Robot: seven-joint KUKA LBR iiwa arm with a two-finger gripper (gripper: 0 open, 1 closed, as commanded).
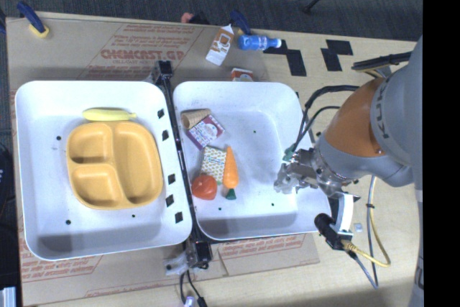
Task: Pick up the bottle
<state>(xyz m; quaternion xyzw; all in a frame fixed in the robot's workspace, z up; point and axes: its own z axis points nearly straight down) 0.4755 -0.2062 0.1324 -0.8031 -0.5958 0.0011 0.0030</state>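
Nearest the camera's foot of the view, two shallow white bins are being borne side by side on a cardboard-covered bench [144, 47]. The left bin [32, 154] is being occupied by a yellow divided tray [113, 163], with a banana [109, 114] lying just beyond the tray's far edge. In the right bin [273, 118], a small cluster is being kept toward its left side: a red tomato [204, 187] at the near end, an orange carrot [230, 167] just beside it, a checkered packet [213, 160] touching the carrot, a red-labelled pouch [206, 132] past that, and a brown cone [192, 118] farthest back. The gripper [290, 177] is being held over the right edge of the right bin, on the end of the grey arm [374, 136] with its orange band; nothing is seen between its fingers, and how far they are parted cannot be told from this slant. Farther back, beyond both bins, the blue bottle [257, 43] is lying on its side on the bench, outside either bin, well apart from the gripper and behind it. Just left of the bottle a small carton [220, 45] is resting, and another small packet [242, 74] is sitting at the far rim of the right bin.
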